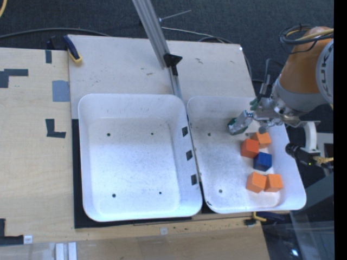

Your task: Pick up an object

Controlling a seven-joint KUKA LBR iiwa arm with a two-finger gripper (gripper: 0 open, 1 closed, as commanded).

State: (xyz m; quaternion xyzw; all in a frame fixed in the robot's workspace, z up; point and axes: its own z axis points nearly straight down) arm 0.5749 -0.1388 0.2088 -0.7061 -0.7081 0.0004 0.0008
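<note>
Several blocks lie in the right bin (pixel 217 161), toward its right side. An orange block (pixel 250 147) and a smaller orange block (pixel 264 138) sit at the top of the group. A blue block (pixel 263 161) is just below them. Two more orange blocks (pixel 256 182) (pixel 274 182) rest side by side near the bin's front right corner. My gripper (pixel 238 125) hangs low over the upper part of the right bin, up and to the left of the nearest orange block and apart from it. Nothing shows in its grasp.
The left bin (pixel 89 145) stands beside the right one. A slanted metal pole (pixel 154 31) crosses the bench behind the bins. A blue and yellow clamp (pixel 72 49) lies at the bench's back left. The arm's grey body (pixel 303 85) overhangs the right bin's far right edge.
</note>
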